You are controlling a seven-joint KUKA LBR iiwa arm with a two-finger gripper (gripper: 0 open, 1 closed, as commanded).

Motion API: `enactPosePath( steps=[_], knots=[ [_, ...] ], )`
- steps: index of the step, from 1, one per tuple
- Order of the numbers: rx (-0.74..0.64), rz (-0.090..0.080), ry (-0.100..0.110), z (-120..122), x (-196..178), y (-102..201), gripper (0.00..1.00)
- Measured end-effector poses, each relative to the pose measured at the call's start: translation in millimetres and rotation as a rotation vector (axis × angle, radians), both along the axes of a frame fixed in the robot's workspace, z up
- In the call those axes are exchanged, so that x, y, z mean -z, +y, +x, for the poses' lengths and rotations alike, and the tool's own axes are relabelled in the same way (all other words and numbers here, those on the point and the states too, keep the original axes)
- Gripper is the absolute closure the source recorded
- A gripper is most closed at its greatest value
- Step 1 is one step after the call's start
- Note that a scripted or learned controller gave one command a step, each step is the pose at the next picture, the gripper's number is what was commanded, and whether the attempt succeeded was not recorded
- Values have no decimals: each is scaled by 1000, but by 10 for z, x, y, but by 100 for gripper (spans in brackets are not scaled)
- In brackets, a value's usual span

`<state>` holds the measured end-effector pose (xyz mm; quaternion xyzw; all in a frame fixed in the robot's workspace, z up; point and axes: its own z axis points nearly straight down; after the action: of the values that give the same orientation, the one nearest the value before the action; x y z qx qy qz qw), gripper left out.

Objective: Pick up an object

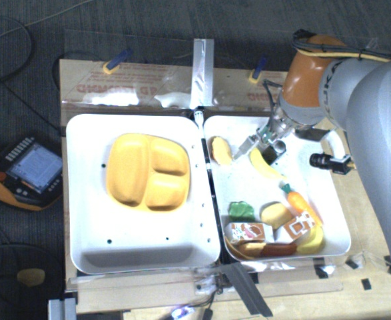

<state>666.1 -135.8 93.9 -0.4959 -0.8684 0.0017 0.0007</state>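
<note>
Within the right bin point(338, 235), toys point(275, 229) heaped at the near end; yellow banana point(263, 163) and pale half-round piece point(221, 150) lying farther back. Hand point(270, 139) low over the banana's far end, nothing seen between fingers; opening impossible to tell. Left bin point(82, 199) occupied by yellow divided tray point(148, 171).

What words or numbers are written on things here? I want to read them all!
Nothing here reads clearly.
Clear plastic sheet behind the bins: faint red printing, too blurred to read.
Two small cartons and in the right bin: printed labels, too small to read.
Handheld controller on the floor: lit screen, nothing legible.
</note>
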Motion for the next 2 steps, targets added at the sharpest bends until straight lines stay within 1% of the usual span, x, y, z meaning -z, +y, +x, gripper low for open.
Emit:
enactPosePath(
  steps=[1,2],
  knots=[
    [0,0,-4,8,-92,3,100],
    [338,-1,-3,24,-812,257,100]
  ],
)
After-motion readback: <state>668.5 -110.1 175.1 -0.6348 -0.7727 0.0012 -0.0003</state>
